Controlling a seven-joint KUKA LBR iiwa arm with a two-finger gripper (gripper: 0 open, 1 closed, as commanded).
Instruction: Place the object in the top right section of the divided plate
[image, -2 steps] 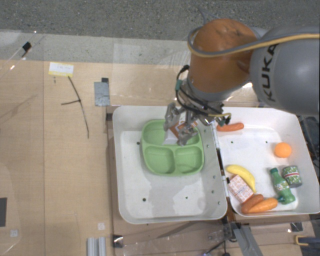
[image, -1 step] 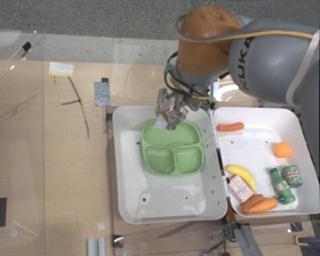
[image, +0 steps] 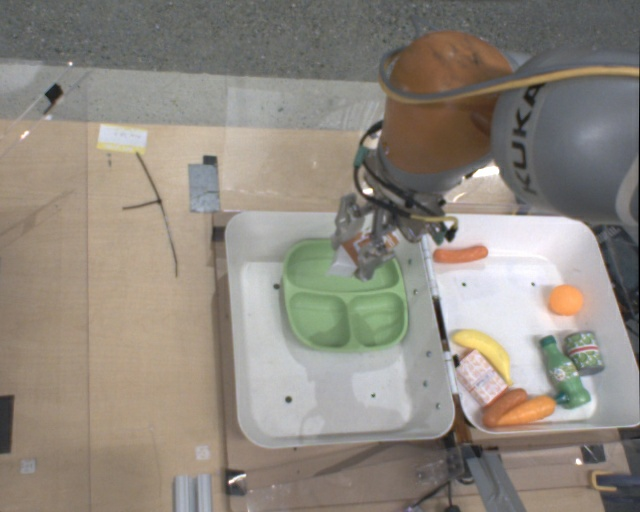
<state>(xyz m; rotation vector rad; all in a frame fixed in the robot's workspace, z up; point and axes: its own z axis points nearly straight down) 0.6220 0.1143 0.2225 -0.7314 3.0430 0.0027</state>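
A green divided plate (image: 330, 315) lies in the left white bin (image: 330, 415). My gripper (image: 365, 243) hangs over the plate's upper right part, just above its surface. A small red-and-white object (image: 350, 250) sits between the fingers, and the gripper is shut on it. The object's lower side is hidden by the fingers, so I cannot tell whether it touches the plate.
The right bin (image: 520, 275) holds a sausage (image: 460, 254), an orange ball (image: 566, 300), a banana (image: 485, 350), a red-and-white carton (image: 480, 378), a carrot (image: 520, 408), a green bottle (image: 562, 372) and a green can (image: 585, 352). The arm covers the bins' far edge.
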